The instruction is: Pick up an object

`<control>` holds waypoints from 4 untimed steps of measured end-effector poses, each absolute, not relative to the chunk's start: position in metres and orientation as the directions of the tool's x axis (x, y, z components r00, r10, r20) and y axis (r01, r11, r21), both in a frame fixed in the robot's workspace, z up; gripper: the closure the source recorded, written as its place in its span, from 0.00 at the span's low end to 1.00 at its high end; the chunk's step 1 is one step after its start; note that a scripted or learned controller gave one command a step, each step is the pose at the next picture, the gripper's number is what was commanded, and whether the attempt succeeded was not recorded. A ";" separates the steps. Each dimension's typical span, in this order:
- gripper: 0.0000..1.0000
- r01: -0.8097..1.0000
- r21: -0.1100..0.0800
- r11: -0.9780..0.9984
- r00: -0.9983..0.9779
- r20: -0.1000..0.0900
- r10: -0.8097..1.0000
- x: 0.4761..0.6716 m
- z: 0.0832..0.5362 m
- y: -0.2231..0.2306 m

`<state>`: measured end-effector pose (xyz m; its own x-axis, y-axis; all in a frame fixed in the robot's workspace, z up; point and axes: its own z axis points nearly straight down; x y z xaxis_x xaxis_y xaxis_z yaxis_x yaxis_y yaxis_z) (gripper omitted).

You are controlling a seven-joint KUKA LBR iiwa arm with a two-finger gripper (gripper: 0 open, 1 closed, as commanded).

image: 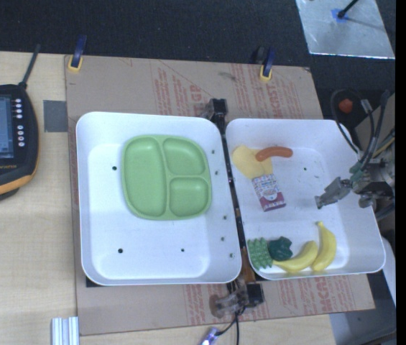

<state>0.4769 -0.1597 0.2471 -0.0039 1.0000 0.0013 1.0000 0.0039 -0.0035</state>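
An object is being sought among the items lying in the right-hand bin (346, 139), since the task names no particular one. A small carton (269, 192) with red and white print is lying near the bin's middle; its lettering is too small to be read. At the upper left of that bin a yellow piece (245, 162) is being overlapped by a hot dog (274, 152). Along the lower edge two bananas (312, 251) are lying beside green toy items (270, 250), probably having slid against the wall. The gripper (330, 193) is being held at the right of the frame, low over bare bin floor, with nothing seen between its fingers; whether they are spread cannot be told. In the left bin (102, 264) a green divided plate (166, 177) is resting. At the far left a teach pendant (0, 144) is being kept off the work area, its screen text illegible.
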 end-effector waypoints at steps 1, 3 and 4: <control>0.00 1.000 -0.006 0.006 -0.006 0.000 1.000 0.527 0.171 -0.110; 0.00 1.000 -0.005 0.003 -0.003 0.000 1.000 0.546 0.092 -0.099; 1.00 1.000 -0.009 0.005 -0.005 -0.001 1.000 0.545 0.102 -0.100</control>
